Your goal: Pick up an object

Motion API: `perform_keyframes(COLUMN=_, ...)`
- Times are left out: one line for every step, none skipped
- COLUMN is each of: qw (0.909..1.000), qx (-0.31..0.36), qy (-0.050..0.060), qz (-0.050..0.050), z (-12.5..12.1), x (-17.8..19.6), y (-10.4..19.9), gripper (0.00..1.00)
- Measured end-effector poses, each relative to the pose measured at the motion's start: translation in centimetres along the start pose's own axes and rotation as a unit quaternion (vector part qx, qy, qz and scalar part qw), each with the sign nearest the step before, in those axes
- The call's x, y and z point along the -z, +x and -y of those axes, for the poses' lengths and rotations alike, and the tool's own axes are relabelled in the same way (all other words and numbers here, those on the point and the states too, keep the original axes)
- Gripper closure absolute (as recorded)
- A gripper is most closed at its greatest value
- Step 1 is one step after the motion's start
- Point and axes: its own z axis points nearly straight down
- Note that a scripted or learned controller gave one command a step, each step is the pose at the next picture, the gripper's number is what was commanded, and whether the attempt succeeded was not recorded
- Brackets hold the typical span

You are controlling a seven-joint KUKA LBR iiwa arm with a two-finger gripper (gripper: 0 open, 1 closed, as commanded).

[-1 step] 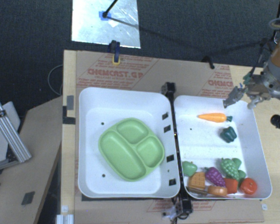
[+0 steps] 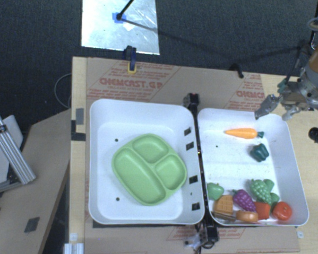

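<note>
A: Starting at the bottom of the frame, we have a crowd in the lower corner of the right bin (image 2: 290, 152): a tomato (image 2: 282, 211), a purple grape bunch (image 2: 243, 199), a green grape bunch (image 2: 261, 188), a green apple-like piece (image 2: 214, 191) and some orange and brown pieces we can't name, all touching or nearly so.

B: We'd leave that heap alone. Fingers coming down there would likely nudge neighbours and close on two things or none.

A: Higher up sits a dark green pepper-like piece (image 2: 259, 152), by itself, and above it the carrot (image 2: 243, 133), lying crosswise near the bin's upper wall with bare white floor all round.

B: The carrot looks best to us. We'd straddle its thick middle, with the fingers set across its length, not along it.

A: The gripper (image 2: 277, 107) hangs at the upper right, over the bin's top corner, its two fingers spread apart with nothing between them.

B: So we'd shift it toward frame left and lower it. The divided green plate (image 2: 149, 169) in the left bin (image 2: 102, 147) is no concern.
</note>
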Motion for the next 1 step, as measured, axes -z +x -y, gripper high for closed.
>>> perform_keyframes(qw=1.0, qx=-0.001, qy=0.0, qz=0.0, z=-0.46, x=-5.97, y=0.01, gripper=0.0)
